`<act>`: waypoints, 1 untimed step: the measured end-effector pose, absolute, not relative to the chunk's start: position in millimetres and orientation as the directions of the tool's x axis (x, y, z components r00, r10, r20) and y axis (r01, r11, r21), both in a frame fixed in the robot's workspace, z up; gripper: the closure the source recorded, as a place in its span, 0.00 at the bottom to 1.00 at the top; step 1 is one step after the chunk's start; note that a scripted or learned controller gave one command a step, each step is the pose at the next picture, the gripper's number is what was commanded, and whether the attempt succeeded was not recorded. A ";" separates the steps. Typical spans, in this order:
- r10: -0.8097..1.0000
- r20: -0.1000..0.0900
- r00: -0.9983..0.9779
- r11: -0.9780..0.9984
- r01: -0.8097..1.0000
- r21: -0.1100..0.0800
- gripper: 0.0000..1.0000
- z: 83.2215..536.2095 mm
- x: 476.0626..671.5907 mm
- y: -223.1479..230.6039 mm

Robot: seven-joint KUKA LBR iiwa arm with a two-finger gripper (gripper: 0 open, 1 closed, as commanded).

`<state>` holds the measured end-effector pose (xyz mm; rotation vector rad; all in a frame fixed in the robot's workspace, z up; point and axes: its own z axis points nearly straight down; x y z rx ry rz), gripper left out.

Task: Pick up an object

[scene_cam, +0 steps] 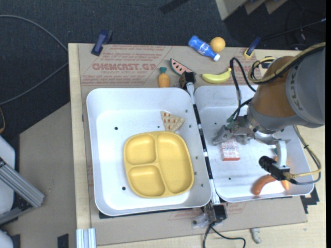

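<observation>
In the right bin (289,143), a small white packet with red print (230,152) lies flat near the middle. My gripper (231,132) hangs just above the packet's far edge, and nothing shows in its grasp. The grey arm with its orange band comes in from the right over the bin. An orange sausage-shaped toy (262,184) lies near that bin's front edge. In the left bin (103,138) sit a yellow divided plate (158,163) and, just behind it, a toy pizza slice (172,120).
Behind the bins on the cardboard lie a banana (216,77), a blue bottle (202,47), an orange ball (217,43), a watermelon slice (179,66) and a small carrot (164,79). The ridge between the bins runs just left of the gripper.
</observation>
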<state>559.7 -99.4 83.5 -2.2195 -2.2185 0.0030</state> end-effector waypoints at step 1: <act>1.000 0.000 0.000 0.000 1.000 0.000 1.00 94.1 560.7 -99.1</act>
